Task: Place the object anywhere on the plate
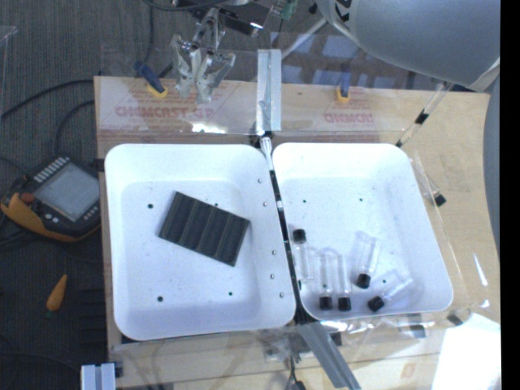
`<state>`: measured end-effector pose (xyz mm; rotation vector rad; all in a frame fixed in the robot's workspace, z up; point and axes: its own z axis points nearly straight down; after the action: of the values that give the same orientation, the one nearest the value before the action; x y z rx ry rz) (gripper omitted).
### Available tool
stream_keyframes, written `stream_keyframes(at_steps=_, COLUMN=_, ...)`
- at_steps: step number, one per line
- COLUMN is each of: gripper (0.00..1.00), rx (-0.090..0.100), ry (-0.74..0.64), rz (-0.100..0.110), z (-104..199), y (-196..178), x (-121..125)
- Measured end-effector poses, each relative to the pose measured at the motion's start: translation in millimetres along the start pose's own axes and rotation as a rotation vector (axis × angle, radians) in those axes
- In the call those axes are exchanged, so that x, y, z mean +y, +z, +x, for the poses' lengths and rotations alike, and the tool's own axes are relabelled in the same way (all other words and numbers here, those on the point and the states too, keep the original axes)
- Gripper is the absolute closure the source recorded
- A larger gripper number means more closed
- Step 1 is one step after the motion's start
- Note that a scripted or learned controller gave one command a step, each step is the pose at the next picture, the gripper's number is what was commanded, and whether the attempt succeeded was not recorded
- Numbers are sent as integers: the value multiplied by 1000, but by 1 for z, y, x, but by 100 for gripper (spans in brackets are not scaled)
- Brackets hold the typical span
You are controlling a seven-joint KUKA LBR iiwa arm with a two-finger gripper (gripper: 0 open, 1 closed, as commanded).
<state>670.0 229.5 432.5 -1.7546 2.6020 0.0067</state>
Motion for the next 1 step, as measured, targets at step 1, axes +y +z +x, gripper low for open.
stream_keyframes(at_steps=1, gripper=100, rx=-1, ry=-445, rz=-2, z=5, y=0, x=-2)
